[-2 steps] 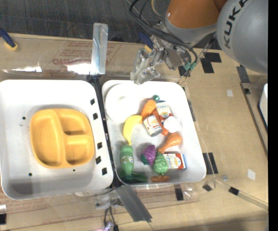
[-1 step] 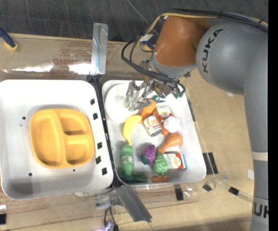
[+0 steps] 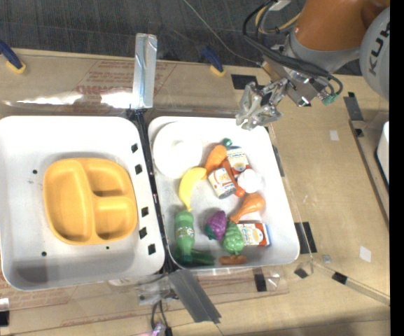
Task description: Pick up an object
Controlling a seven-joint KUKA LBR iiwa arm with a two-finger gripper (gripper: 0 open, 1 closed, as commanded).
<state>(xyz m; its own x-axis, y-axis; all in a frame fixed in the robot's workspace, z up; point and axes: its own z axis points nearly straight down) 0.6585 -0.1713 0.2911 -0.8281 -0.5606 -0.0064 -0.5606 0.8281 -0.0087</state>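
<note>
A jumble of toy food fills the right bin (image 3: 280,187), at centre-right of the frame: a yellow banana (image 3: 190,185), an orange carrot (image 3: 216,157) near the top of the pile, a second carrot (image 3: 251,204) lower down, a small carton (image 3: 237,161) and a second carton (image 3: 220,181) just beside the carrot, a white ball-like piece (image 3: 250,181), a purple grape cluster (image 3: 217,223), a green broccoli-like piece (image 3: 233,240) touching a red-and-white carton (image 3: 256,234), and a green bottle (image 3: 183,232) along the bin's lower left wall. A white plate (image 3: 168,152) lies in the bin's upper left corner. All of these lie below and to the left of the gripper (image 3: 256,109), apart from it; nothing sits between its fingers. The gripper hangs over the bin's upper right rim, above the pile, with the top carrot and carton nearest to it. Its metal fingers appear slightly spread, though glare and clutter make this hard to tell with certainty. Above it, at upper right, the arm's orange band (image 3: 335,9) and looped cables show. In the left bin (image 3: 9,187), a yellow divided tray (image 3: 89,199) rests near the middle. A strip of silver tape (image 3: 144,72) runs up from the seam between the bins, across the cardboard-covered bench (image 3: 328,187).
</note>
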